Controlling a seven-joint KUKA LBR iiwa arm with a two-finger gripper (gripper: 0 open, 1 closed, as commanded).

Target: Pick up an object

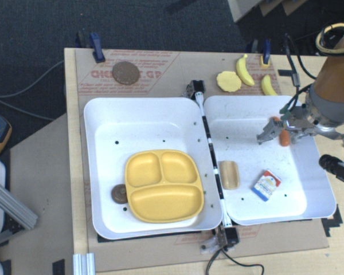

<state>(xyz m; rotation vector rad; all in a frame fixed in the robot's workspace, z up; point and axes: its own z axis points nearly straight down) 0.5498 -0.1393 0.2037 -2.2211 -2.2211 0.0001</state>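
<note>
My gripper hangs low over the upper right part of the right bin, under the grey arm with its orange band. A small orange object lies right against the gripper's lower side; I cannot see whether it is gripped. Further down in the same bin lie a tan bread-like piece by the left wall and a small white, blue and red box. The left bin holds a yellow divided tray and a brown round disc at the tray's left edge.
Behind the bins, on the brown board, lie a brown disc, a yellow round slice and two toy bananas. Blue clamps sit at the board's back edge. Black cables run near the arm at right.
</note>
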